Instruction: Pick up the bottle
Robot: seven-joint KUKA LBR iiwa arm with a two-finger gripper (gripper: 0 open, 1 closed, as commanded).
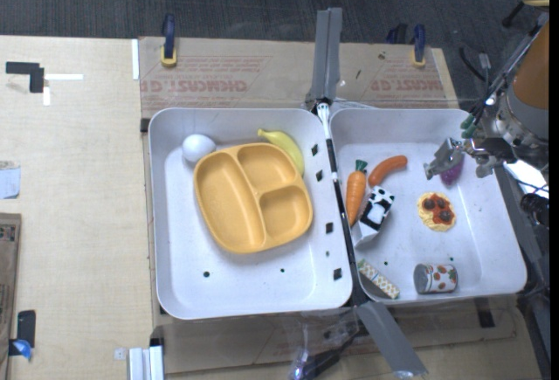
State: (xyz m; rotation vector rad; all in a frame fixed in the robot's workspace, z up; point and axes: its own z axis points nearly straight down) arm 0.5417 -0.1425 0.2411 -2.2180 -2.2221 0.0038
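The jaws hang over the right bin's [511, 269] far right part, and I cannot tell from here whether they are open or closed. A small purple thing [452, 172] sits right at the tip of the gripper [444, 163]; whether it is held I can't make out. The black-and-white bottle [376, 210] lies tilted near that bin's left wall, just beside the carrot [355, 191] and below the sausage [388, 167], well apart from the gripper and to its left.

Yellow tray [253, 199], carrot [355, 191], can [435, 278]
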